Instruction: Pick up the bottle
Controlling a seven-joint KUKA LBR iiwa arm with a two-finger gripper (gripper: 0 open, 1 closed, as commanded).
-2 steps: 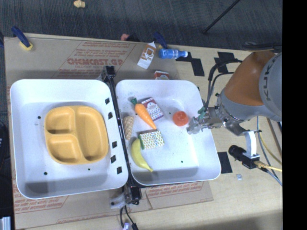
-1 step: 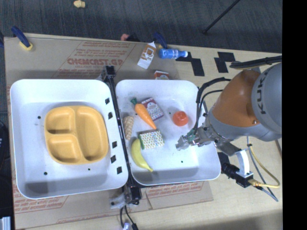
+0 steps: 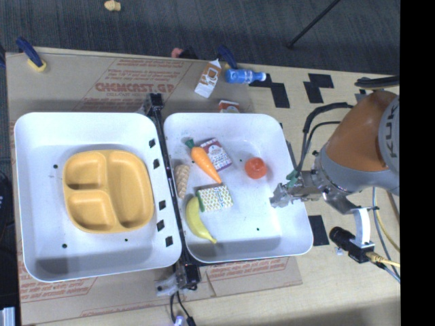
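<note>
A: Where's the bottle [image 3: 243, 76]?

B: Outside both bins. Blue, lying on its side on the cardboard just beyond the far rim of the right bin [image 3: 293, 156], near a small carton [image 3: 207, 79].

A: And the gripper [image 3: 280, 198]?

B: Low over the right bin's right edge, well apart from the bottle. Nothing between its fingers that I can see. Can't tell from here how wide it stands; it's small and blurred against the white.

A: So what step?

B: My read: approach, not grasp. Bottle untouched. Next move calls for lifting clear of the bin wall, travelling past the far rim, then lining the jaws across the bottle's body since it's lying flat. Round, so it could roll if nudged.

A: Count for me.

B: One bottle. Two bins. Left bin [image 3: 27, 182]: one yellow divided tray [image 3: 107, 190]. Right bin: one carrot [image 3: 204, 163], one banana [image 3: 197, 220], one red round thing, tomato maybe [image 3: 255, 168], two small packets [image 3: 216, 153], one pale corn-like piece [image 3: 181, 179]. On the cardboard besides: the carton and one more small box [image 3: 228, 106] at the rim.
</note>
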